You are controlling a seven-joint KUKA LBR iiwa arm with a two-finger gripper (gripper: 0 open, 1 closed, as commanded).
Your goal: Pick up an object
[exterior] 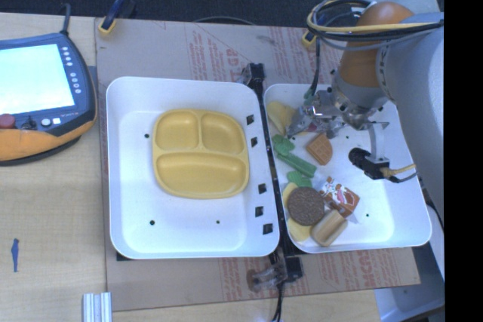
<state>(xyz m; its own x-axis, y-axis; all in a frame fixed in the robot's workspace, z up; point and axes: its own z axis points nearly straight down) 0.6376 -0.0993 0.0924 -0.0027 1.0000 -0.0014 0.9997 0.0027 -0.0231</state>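
Down in the right bin (392, 216), the end effector (314, 118) hung low; whether it was wide or narrow could not be told. Just beside it lay a tan cracker (319, 148) and green pieces (291, 152); farther off, a brown round cookie (306, 205) touched a red-and-white packet (342, 197), its print unreadable. Red lettering (213, 50) on the surface (166, 41) stayed illegible.

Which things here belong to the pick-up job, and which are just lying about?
Job in hand:
- gripper, over the right bin
- likely candidates in that bin: cracker, green pieces, cookie, red packet

Lying about:
- yellow plate in the left bin
- pendant and clamp on the bench
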